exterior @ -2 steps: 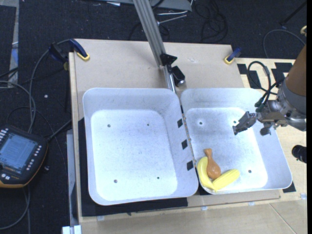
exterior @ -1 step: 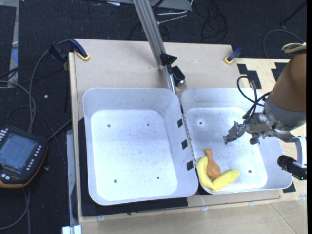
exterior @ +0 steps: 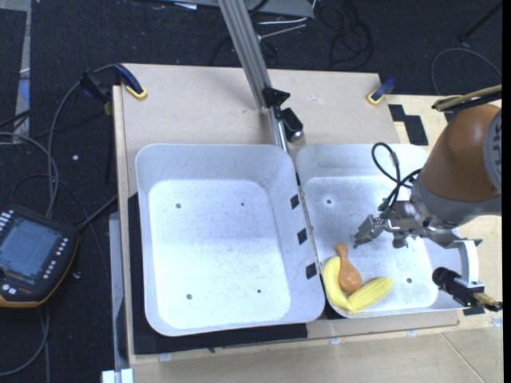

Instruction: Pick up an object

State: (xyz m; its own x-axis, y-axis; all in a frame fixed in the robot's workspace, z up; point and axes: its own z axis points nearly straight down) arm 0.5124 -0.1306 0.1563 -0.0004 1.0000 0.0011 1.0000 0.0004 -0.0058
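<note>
While the arm (exterior: 463, 162) reaches in from the right, its jaws (exterior: 369, 231) hang over the right bin (exterior: 343, 178), above the toy food.

Whether the jaws are spread or pressed together I cannot tell, and nothing shows between them. A yellow banana (exterior: 333, 283), an orange drumstick-shaped piece (exterior: 348, 274) and a yellow corn cob (exterior: 370, 293) lie touching in a cluster at that bin's near left corner, just below the jaws. The left bin (exterior: 215, 238) sits beside it on the worktop (exterior: 200, 106). A slanted metal pole (exterior: 249, 50) crosses behind the bins; a handheld control pendant (exterior: 28, 254) lies on the floor at far left.
</note>
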